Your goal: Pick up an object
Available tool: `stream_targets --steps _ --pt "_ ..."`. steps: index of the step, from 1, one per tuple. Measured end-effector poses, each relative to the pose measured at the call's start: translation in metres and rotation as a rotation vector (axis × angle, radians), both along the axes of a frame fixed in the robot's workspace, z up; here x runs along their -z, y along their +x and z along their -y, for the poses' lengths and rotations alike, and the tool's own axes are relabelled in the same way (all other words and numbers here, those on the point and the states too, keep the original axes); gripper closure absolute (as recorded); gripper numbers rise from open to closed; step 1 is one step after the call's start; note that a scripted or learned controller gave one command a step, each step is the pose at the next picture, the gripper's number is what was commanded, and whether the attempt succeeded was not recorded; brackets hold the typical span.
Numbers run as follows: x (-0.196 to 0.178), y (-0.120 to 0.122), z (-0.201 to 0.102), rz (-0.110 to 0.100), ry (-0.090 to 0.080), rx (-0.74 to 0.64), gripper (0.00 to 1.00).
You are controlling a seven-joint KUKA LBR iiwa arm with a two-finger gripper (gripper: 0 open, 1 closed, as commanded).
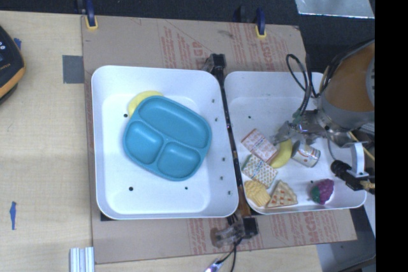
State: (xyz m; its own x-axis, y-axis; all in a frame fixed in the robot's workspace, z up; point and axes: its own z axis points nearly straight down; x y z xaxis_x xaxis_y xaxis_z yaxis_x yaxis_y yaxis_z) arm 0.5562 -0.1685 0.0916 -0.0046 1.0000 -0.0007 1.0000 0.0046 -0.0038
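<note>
Brown cardboard covers the pale wooden surface (44,156), clamped at its far edge; two shallow white bins sit side by side. Left bin (111,194) holds a smooth blue three-compartment tray (167,137) overlapping a yellow disc (141,99), with bare floor around; right bin (255,89) crowds its near half with a banana (283,153), patterned packets (258,144), cracker (257,192), pizza wedge (282,195), purple grapes (322,190); the claw (299,137) sits beside the banana, its state impossible to tell.
</note>
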Motion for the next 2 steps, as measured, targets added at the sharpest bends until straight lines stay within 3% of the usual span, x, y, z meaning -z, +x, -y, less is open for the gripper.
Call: stream_targets --steps 1,2 --pt "-0.010 0.000 0.001 -0.002 -0.001 -0.003 1.00" --pt "-0.100 -0.005 -0.080 0.001 0.001 -0.001 1.00"
